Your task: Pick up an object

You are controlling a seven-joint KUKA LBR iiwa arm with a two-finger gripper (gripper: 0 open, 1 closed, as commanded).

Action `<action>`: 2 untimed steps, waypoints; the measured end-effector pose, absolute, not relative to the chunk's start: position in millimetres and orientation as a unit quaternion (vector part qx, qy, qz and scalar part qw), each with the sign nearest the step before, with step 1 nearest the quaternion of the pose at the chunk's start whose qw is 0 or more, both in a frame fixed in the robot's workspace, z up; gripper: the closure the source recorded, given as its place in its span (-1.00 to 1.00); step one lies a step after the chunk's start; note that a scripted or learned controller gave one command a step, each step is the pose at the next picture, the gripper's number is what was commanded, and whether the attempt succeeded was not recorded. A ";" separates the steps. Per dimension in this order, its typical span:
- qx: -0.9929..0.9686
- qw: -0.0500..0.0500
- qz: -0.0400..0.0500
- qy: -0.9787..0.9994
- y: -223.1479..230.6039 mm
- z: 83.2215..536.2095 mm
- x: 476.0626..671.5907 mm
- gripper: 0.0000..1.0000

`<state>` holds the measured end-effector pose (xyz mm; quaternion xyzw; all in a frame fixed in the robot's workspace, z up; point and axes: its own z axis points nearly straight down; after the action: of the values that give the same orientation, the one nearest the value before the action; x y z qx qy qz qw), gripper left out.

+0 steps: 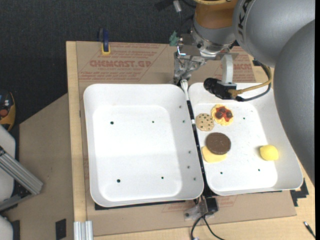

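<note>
The claw (182,80) hangs at the back of the bench, over the spot where the rims of the two bins meet. How far it is open, and whether it grips anything, cannot be told from this angle.

Closest to it, a little toward the camera and toward the arm's side, a speckled biscuit (204,121) lies in the right bin (285,181). A small pizza with red topping (222,114) sits just beside the biscuit. Further from the claw, a brown disc (218,143) rests partly on a yellow slice (212,156). Further again, out toward the arm's side, sits a yellow ball (269,152).

The left bin (92,129) spreads away from the claw on the other side. Well beyond it, at the back edge of the board (132,59), a blue and yellow clamp (104,41) stands.
</note>
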<state>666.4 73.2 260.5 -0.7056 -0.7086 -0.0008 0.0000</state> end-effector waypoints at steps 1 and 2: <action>-0.707 -0.003 -0.003 -0.707 56.6 314.8 667.3 1.00; -0.706 0.002 0.001 -0.708 98.0 290.4 665.8 1.00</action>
<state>665.8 98.0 290.4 -0.7057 -0.7085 0.0011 0.0019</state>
